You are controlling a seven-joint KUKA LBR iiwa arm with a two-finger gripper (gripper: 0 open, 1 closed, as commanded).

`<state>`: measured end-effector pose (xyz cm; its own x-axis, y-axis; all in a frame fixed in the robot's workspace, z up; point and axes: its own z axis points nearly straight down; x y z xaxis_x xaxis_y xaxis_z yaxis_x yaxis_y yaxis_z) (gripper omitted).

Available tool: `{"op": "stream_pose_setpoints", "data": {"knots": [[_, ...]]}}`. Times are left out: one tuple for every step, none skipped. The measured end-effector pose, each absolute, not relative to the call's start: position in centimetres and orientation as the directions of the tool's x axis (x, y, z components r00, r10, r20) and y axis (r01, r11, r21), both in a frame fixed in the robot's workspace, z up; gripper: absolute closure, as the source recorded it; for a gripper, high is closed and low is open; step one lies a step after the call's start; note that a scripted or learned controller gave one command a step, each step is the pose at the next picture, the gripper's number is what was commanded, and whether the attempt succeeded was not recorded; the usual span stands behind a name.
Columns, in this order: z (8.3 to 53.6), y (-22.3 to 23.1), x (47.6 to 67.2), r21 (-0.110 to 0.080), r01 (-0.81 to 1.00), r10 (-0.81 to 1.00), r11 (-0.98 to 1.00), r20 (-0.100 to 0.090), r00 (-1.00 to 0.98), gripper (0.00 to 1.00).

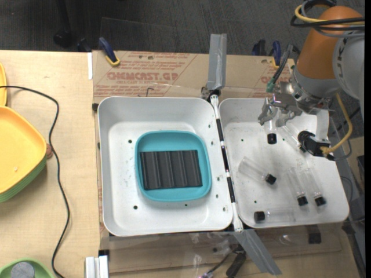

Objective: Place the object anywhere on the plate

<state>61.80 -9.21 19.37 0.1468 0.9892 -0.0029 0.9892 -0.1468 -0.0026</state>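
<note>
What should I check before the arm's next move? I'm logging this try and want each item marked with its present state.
1. Teal plate sits flat in the left bin: ok.
2. Plate's dark ribbed centre is bare: ok.
3. Clear objects with black caps lie in the right bin: ok.
4. Gripper is over the right bin's far part: ok.
5. An object held between its fingers: cannot tell.
6. Ridge between the bins lies across the path to the plate: ok, but needs clearance.
</note>
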Motion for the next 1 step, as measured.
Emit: {"op": "stream_pose_setpoints", "data": {"knots": [[19.39,-9.21,61.81,-0.002,0.989,0.989,-0.147,-0.003,0.147,0.00]]}}
